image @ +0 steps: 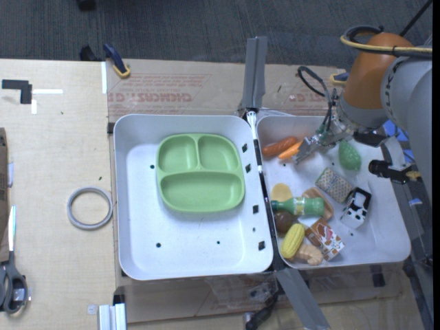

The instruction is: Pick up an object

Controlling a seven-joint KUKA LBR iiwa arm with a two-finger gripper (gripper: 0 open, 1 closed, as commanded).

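Orange carrot [281, 147] lies just left of the jaws [307, 151]; their opening cannot be told.

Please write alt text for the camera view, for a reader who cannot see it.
The gripper reaches into the right bin, next to a toy carrot, above a pile of toy food. The left bin holds a green divided plate.

Bright, even overhead light washes the two white bins [130, 205] almost glaring, shadows stay faint and soft, and small things look slightly blurred and grainy.
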